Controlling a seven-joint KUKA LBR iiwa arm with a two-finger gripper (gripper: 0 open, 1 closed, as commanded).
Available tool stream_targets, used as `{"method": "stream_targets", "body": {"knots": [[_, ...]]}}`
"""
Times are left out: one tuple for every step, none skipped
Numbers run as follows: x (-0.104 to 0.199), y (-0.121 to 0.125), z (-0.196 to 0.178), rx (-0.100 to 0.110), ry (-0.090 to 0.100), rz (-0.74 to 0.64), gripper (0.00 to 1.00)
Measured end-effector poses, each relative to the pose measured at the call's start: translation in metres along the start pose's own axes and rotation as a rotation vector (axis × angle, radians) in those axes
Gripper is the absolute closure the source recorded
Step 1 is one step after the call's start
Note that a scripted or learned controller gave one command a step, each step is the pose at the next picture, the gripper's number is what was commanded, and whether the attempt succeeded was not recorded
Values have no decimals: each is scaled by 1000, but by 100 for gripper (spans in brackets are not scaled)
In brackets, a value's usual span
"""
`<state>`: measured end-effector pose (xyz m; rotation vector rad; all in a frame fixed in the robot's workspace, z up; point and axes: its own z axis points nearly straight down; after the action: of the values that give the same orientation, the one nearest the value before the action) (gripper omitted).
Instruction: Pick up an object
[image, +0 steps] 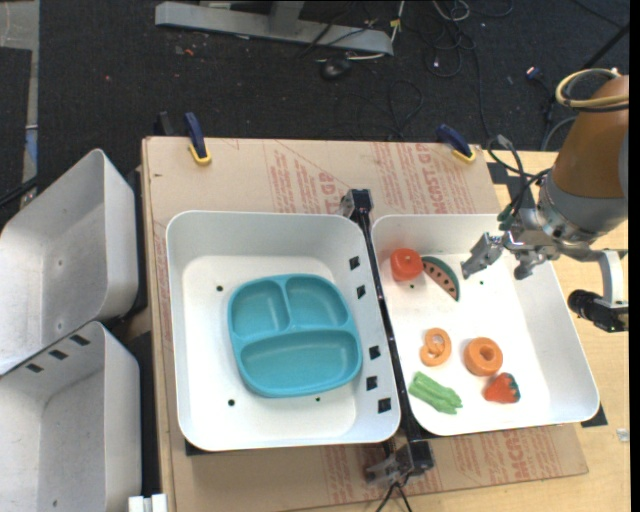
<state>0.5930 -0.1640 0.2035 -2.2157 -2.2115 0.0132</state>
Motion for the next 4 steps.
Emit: {"method": "stream_targets", "body": {"knots": [[1, 3, -8, -13, -2, -3, 0], [4, 6, 35, -11, -2, -2, 0], [5, 12, 96, -10, -1, -3, 0], [6, 12, 112, -12, -2, -1, 0]]}}
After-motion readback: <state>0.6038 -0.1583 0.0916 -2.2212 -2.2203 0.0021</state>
